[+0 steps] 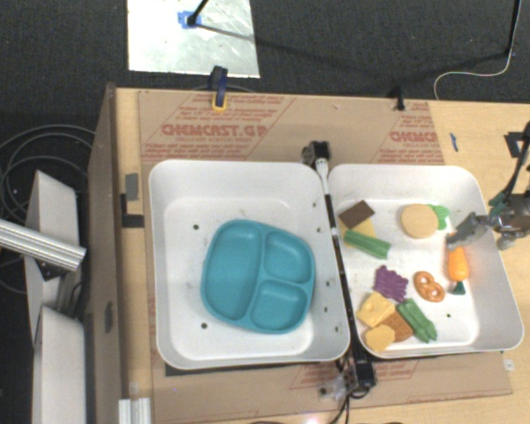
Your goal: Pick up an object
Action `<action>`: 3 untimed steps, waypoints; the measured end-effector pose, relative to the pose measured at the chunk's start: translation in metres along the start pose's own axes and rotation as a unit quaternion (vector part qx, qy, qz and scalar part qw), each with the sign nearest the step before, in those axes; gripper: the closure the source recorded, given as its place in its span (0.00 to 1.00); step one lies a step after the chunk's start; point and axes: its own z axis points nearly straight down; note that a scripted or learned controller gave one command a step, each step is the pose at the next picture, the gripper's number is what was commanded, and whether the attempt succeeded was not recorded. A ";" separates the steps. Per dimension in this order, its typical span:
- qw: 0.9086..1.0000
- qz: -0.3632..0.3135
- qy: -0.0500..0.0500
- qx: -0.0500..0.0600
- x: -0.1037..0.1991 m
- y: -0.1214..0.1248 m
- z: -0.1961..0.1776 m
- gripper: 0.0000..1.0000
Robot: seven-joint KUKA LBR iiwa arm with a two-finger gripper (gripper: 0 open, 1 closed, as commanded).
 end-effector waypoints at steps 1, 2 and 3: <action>1.000 -0.002 0.003 0.005 0.046 0.007 0.123 0.00; 1.000 -0.001 0.001 0.001 0.059 0.031 0.191 0.00; 1.000 0.001 0.001 0.002 0.060 0.004 0.188 0.00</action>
